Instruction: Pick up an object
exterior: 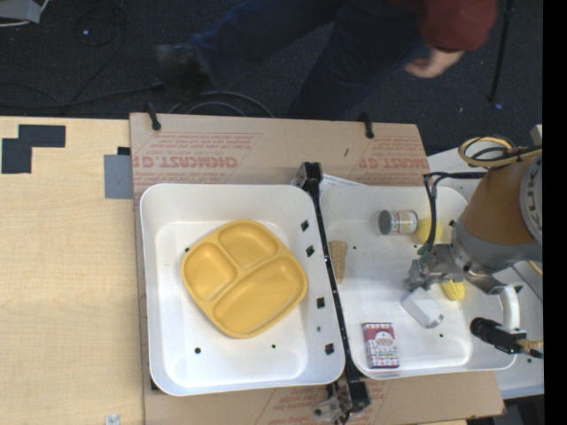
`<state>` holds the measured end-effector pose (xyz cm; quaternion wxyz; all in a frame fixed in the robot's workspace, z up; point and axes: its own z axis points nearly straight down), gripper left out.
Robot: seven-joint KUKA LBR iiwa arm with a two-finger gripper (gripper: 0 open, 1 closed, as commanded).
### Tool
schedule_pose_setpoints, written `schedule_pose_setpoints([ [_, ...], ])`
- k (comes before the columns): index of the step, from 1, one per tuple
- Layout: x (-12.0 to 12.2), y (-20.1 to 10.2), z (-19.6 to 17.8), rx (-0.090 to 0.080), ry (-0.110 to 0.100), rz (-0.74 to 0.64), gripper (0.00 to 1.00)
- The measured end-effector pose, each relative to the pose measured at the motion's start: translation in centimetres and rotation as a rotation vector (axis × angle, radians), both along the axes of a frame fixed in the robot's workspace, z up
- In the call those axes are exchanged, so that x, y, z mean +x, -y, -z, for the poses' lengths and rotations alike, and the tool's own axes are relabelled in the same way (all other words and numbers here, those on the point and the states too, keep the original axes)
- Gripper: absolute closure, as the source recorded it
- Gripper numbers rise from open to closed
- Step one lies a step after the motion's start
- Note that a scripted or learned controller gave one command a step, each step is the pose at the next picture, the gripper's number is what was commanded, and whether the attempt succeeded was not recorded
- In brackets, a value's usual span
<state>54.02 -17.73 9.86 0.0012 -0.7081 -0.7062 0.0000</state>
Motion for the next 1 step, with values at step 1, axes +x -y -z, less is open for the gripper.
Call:
schedule_pose_setpoints([
  [1, 0.03, -0.66, -6.08, -0.002, 0.004, -0.005, 1.00],
])
